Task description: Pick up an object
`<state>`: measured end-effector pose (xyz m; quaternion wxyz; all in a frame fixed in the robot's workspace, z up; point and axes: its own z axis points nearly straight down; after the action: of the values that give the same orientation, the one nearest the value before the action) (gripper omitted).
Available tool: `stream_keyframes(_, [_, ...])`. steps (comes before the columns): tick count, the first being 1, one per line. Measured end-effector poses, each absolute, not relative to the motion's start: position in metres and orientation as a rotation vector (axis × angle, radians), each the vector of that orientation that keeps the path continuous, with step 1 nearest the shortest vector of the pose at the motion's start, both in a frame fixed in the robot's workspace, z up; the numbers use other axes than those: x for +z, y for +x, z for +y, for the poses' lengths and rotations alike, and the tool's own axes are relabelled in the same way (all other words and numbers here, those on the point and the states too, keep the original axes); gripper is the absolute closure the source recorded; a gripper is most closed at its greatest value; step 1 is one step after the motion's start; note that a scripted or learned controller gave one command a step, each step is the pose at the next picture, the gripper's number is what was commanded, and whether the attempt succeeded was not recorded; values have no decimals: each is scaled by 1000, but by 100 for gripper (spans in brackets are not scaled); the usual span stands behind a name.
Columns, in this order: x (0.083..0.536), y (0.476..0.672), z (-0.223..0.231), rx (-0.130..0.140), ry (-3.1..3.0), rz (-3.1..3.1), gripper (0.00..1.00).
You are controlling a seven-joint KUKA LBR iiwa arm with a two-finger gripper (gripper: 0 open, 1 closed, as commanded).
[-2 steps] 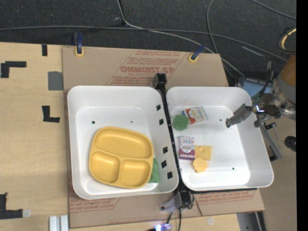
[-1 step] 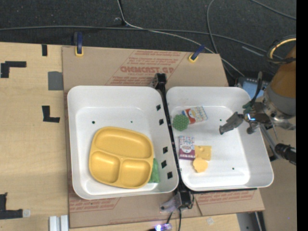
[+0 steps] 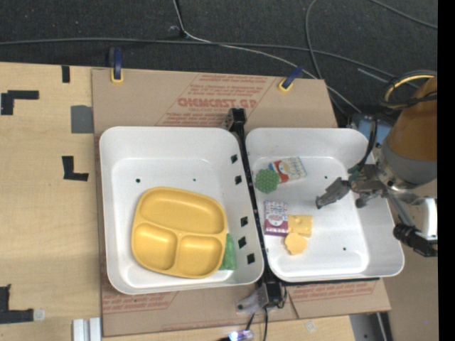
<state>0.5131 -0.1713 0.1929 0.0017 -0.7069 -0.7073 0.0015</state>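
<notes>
The grey two-finger gripper (image 3: 328,196) hangs low over the right white bin (image 3: 355,261) – probably lining up a pick – its dark fingers (image 3: 323,199) empty; whether spread or pressed together I cannot tell. The nearest target, two pale yellow cheese-like wedges (image 3: 298,234), lies just beside them, toward the left – apart, untouched.

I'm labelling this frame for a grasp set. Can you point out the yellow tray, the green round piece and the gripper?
Yellow tray (image 3: 179,231), camera view: on the ridge between its compartments.
Green round piece (image 3: 266,181), camera view: on its middle.
Gripper (image 3: 328,197), camera view: at its fingertips, above the right bin.
</notes>
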Motion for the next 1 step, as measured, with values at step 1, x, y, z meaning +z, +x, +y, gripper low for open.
stream_keyframes(1, [148,508,-166,5,-2218,-2220,0])
